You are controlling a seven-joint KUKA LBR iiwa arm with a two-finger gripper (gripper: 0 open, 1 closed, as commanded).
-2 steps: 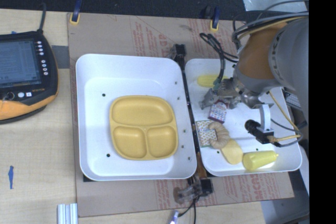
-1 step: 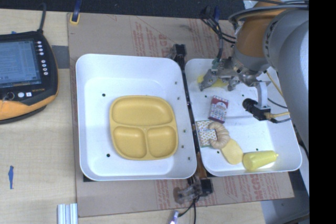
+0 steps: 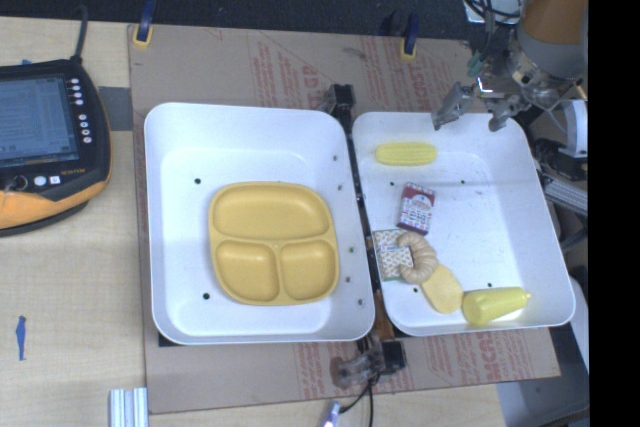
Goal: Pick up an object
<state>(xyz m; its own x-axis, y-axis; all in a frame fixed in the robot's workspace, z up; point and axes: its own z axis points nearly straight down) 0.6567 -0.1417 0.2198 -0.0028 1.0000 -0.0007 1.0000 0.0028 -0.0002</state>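
Above right bin's (image 3: 520,215) far edge, tool (image 3: 470,115) spread, empty.

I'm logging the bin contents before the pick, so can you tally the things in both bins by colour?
Yellow: 4 (divided tray, corn cob, bottle, small rounded piece)
Red and white: 1 (small packet)
Tan: 1 (curved pastry-like piece)
Checked white: 1 (flat packet)
Total: 7
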